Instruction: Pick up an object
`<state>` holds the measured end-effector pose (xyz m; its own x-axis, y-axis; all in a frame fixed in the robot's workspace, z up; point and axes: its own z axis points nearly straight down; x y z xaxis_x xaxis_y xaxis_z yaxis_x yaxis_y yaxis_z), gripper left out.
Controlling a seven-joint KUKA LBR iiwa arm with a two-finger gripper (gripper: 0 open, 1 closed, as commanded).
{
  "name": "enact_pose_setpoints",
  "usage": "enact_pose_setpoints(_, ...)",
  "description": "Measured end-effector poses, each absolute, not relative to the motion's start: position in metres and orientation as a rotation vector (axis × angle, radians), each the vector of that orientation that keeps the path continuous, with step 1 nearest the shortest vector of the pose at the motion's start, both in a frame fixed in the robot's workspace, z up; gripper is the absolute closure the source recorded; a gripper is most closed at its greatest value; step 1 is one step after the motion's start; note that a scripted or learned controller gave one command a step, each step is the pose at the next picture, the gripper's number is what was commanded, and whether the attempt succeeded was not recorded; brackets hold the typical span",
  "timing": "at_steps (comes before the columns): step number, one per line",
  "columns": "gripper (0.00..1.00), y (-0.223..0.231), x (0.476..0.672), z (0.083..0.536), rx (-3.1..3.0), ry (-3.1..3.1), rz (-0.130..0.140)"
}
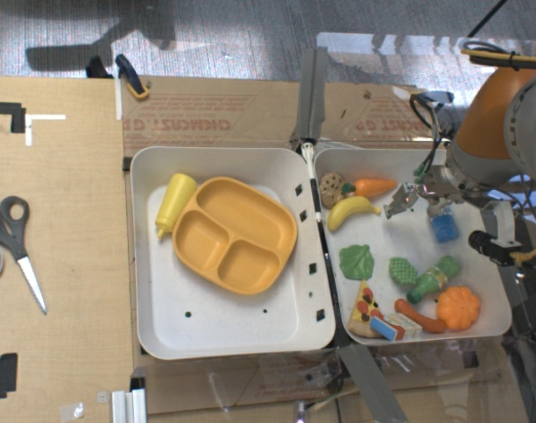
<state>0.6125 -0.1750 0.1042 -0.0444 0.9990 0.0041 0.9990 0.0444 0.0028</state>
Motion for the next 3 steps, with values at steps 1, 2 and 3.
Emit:
enact_pose_setpoints(1, 0.0, -0.1259, 0.6578, 0.0916, -2.138, -2.296, 0.007)
enact_pose_setpoints(2, 1.0, -0.1258, 0.6568, 0.1004, -2.132, -2.297, 0.014)
enact_pose_setpoints(3, 0.0, -0.1256, 0.6573, 0.1008, -2.133, -2.298, 0.013)
